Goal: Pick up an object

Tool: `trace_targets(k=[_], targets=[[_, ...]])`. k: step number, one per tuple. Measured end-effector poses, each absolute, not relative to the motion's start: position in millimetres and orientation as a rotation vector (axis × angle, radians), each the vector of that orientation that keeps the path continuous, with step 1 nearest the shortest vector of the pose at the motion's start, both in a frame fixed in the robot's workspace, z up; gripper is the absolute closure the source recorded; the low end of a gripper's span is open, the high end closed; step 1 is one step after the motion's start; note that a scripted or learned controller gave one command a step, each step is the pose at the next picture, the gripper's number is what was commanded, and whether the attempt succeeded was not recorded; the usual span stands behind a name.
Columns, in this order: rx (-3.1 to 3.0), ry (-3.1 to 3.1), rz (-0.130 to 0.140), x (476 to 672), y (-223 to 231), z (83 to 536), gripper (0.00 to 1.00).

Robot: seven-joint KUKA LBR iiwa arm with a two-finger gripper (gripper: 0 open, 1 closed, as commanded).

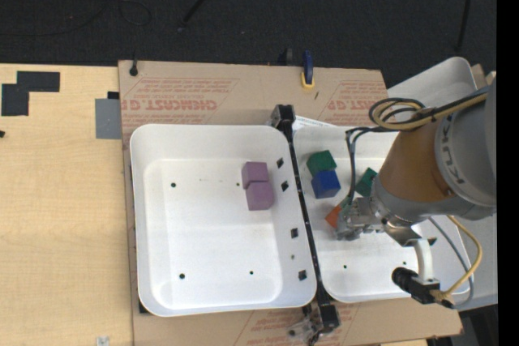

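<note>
Arm's wrist covers most of the fingers [350,221] in the right bin [365,288], so can't tell their opening or hold; orange block [332,216] pokes out touching them, w/ blue block [325,183] & green block [321,162] just beyond.

Both bins [154,174] look like smooth, slightly glossy white plastic. Under them lies matt brown cardboard [203,97] with red print. The bench [57,215] looks like pale, matt wood. The purple block [257,185] looks matt.

Two white bins, the left bin [154,215] and the right bin [365,288], sit touching on printed cardboard [203,97] over a wooden table [57,215].
</note>
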State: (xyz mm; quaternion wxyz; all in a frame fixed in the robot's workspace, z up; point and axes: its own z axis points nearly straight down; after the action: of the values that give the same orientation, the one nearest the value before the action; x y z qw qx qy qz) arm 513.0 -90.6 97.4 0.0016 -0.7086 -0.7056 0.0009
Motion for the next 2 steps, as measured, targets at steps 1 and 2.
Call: trace_targets(k=[1,2], targets=[[-2.231,-2.224,-0.003,524.3,-144.3,198.0,1.00],[-2.223,-2.208,0.012,489.2,-217.5,108.1,1.00]])
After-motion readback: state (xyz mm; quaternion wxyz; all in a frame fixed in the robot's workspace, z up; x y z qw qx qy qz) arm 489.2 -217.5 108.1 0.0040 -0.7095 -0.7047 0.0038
